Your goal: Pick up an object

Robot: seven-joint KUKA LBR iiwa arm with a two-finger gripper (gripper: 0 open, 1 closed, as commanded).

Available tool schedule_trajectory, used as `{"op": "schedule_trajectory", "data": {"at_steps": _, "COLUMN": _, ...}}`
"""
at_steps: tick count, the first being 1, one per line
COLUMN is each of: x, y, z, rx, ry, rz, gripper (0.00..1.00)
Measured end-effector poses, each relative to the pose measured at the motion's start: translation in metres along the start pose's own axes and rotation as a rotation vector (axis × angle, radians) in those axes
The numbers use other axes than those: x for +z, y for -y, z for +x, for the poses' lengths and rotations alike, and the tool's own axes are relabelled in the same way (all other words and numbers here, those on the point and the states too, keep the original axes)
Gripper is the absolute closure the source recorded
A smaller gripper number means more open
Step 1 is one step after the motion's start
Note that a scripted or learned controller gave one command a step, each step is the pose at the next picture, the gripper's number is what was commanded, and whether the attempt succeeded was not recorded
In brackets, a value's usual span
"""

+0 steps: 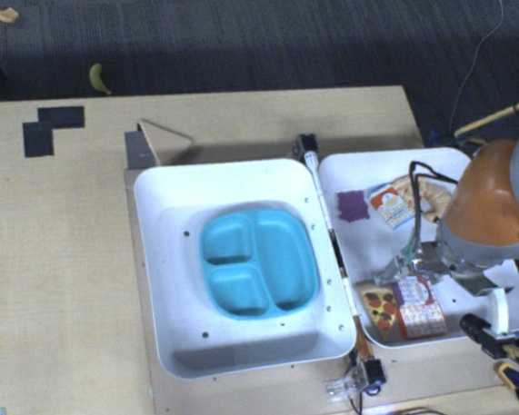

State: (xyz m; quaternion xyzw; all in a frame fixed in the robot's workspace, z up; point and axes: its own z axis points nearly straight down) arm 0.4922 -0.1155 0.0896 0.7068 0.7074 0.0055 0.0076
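**Op:** Right, counting from the near edge back. Cables and a small connector (371, 374) sit at the front lip of the bench (58, 294). Two white bins: left bin (168, 256), right bin (352, 170), touching along a shared rim.

**Eng:** Contents?

**Op:** Left bin holds one thing, a blue divided tray (257, 261) with three compartments, lying flat mid-bin. Right bin holds four items I can count: a pizza-print packet (380, 309) and a red-and-white box (419, 310) side by side at the near end, then a purple square (352, 206) and a red-and-white snack packet (394, 204) toward the far end.

**Eng:** Gripper?

**Op:** I see the gripper (411, 265) low in the right bin, just above the red-and-white box, under the orange band (487, 198). I cannot tell how the jaws stand; the wrist hides them. Nothing visibly between them, so I'm not calling a grasp.

**Eng:** Target?

**Op:** Any of the four would do. The box is nearest the gripper; whether they touch I cannot tell.

**Eng:** Surroundings?

**Op:** Bench is pale wood with black tape patches (51, 126) at the far left. Beyond it, dark carpet (242, 30), with two small bits lying on it: a yellowish curved piece (99, 79) and a tan scrap (7, 15).
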Motion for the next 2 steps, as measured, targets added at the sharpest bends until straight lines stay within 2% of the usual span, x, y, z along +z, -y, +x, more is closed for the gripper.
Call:
{"op": "schedule_trajectory", "data": {"at_steps": 1, "x": -0.011, "y": -0.003, "z": 0.0, "rx": 0.0, "ry": 0.001, "rz": -0.007, "gripper": 1.0}}
{"op": "schedule_trajectory", "data": {"at_steps": 2, "x": -0.095, "y": -0.015, "z": 0.074, "rx": -0.004, "ry": -0.004, "rz": 0.015, "gripper": 1.0}}
